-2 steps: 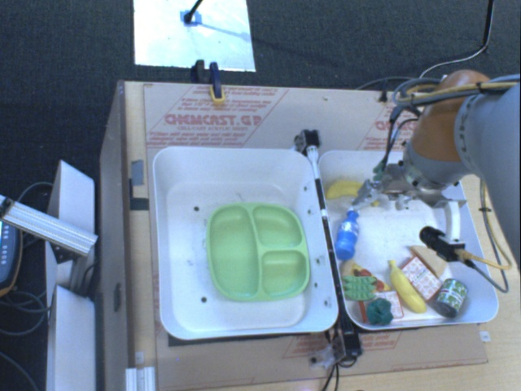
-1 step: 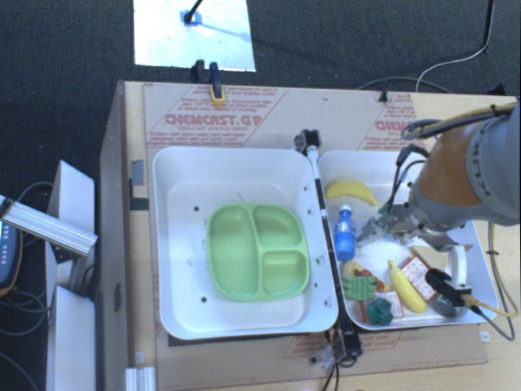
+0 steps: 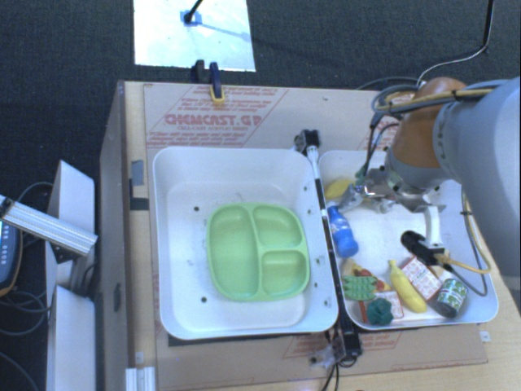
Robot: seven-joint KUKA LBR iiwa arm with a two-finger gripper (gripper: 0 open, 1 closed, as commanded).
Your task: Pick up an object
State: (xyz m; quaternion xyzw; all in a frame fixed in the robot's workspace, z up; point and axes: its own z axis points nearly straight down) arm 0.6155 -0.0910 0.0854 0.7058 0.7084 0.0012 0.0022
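**Claw over right bin, nothing held**

Claw (image 3: 368, 194) hovers low at the right bin's (image 3: 487, 300) far left corner; finger state: cannot tell. Best approach, I judge: descend straight, centre on one item, avoid the divider wall. Nearest candidates: blue bottle (image 3: 343, 233), lying flat, just below; yellow piece (image 3: 336, 188) beside it. Banana (image 3: 405, 286) lies nearer front.

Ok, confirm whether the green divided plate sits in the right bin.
No, the green divided plate lies in the left white bin, away from the cluttered right bin.

A green plate (image 3: 259, 251) with 3 compartments lies in the left white bin (image 3: 175, 218). Behind that bin, a white sheet (image 3: 193, 23) lies on dark floor (image 3: 57, 55).
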